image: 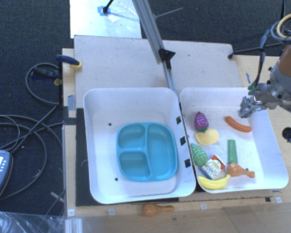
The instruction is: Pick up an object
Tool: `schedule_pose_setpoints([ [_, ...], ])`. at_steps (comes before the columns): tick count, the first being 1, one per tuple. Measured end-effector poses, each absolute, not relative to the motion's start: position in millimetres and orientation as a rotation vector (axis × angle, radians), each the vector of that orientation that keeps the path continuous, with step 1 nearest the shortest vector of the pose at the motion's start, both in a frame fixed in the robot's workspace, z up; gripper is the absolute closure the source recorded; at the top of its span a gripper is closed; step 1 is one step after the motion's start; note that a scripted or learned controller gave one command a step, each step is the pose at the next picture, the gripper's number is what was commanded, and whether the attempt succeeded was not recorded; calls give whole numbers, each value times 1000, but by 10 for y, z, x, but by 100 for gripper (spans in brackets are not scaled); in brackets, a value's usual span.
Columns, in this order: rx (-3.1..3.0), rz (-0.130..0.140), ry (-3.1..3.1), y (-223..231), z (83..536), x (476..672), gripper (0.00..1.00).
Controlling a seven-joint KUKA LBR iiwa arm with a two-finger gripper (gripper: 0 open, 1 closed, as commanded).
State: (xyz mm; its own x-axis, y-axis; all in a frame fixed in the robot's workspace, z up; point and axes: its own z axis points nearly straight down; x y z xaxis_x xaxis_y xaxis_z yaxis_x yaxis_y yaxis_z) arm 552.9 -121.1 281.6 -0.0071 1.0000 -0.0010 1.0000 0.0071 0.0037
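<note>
The right bin point(271, 144) holds several toy foods: an orange sausage point(238, 124), purple grapes point(201, 121), a yellow lemon-like piece point(207, 137), a green bumpy fruit point(199, 155), a green stick point(232, 151), a small printed carton point(214, 168), a banana point(213, 182) and a brown drumstick point(239, 170). My gripper point(245, 109) hangs over the bin's upper right part, just above and right of the sausage. Nothing shows between its fingers.
The left bin point(97, 130) holds a blue divided plate point(147, 151). A slanted metal pole point(150, 23) crosses the bench behind the bins. An orange toy point(156, 208) lies on the bench in front of the bins. Cables and a clamp lie at the left.
</note>
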Motion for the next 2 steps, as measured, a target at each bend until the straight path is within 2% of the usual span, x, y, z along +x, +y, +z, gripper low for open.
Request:
schedule_pose_setpoints([
  [1, 2211, 3, 2233, -745, 2638, 5491, 100],
  [2, 2211, 2, 2234, -295, 2546, 5355, 100],
])
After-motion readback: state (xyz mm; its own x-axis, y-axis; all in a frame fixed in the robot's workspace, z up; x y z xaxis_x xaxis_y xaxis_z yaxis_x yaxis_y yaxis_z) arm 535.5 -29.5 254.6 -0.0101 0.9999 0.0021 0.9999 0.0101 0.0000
